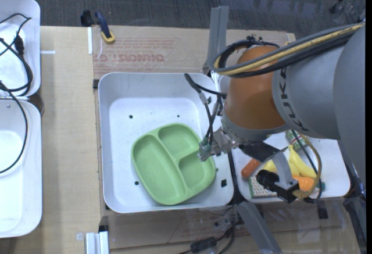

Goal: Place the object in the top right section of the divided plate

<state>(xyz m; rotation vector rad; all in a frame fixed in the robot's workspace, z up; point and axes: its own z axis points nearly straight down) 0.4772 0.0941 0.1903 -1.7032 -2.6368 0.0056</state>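
A light green divided plate [168, 165] lies flat in the left bin [116, 131], toward its 5 o'clock corner. It is rounded, with three sections: one long section along its 9 o'clock side and two smaller ones at 1 and 4 o'clock. Its sections look bare, and its 3 o'clock rim lies near the bin wall.

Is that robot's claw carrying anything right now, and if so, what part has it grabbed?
It cannot be told. The claw sits at the right edge of the green divided plate, mostly hidden under the arm, and no object is clearly visible in it.
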